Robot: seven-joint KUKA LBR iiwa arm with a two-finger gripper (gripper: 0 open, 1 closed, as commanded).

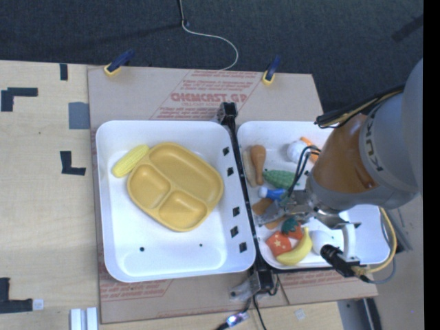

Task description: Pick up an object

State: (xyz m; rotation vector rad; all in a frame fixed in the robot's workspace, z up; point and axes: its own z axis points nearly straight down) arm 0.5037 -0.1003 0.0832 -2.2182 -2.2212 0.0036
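A: Gripper (289,215) status? Low in the right white plastic bin (371,249), beside the yellow plastic banana (295,251).

B: Can't tell if it's open. Yellow divided plastic tray (176,185) is way off that bin's left.

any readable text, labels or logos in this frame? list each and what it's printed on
"CHEMGRAF..." or similar: red print on the cardboard sheet under the bins, behind the left bin. The letters are blurred and the ending is hidden, so the reading is uncertain.
A smaller red line under it: too blurred to read.
More red print on the cardboard at the front edge: too small to read.
Nothing legible on the yellow tray, the toys or the arm.
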